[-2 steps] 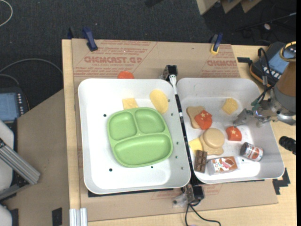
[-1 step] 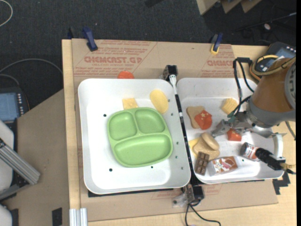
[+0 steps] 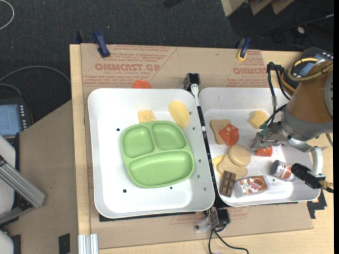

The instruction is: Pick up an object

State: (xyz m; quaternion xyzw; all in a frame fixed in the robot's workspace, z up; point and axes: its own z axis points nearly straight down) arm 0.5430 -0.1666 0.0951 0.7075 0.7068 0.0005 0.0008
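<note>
My gripper (image 3: pixel 263 141) hangs low over the right bin (image 3: pixel 302 194), near its right-hand middle. Just below it lies a small red piece (image 3: pixel 265 152), partly hidden by the gripper. To the left are a red strawberry-like item (image 3: pixel 230 136) on a tan slice (image 3: pixel 218 127), a round tan cookie (image 3: pixel 239 155), a chocolate bar (image 3: pixel 228 182) and a red-and-white packet (image 3: pixel 252 186). A yellow piece (image 3: pixel 258 118) sits toward the back. A small red-and-white bottle (image 3: pixel 282 170) lies on its side to the front right.
The left bin (image 3: pixel 106 184) holds a green divided plate (image 3: pixel 157 153), a yellow oblong item (image 3: pixel 179 113) and a small yellow square (image 3: pixel 146 115). An orange object (image 3: pixel 141 84) rests behind that bin. Cables (image 3: pixel 273 83) trail along the arm.
</note>
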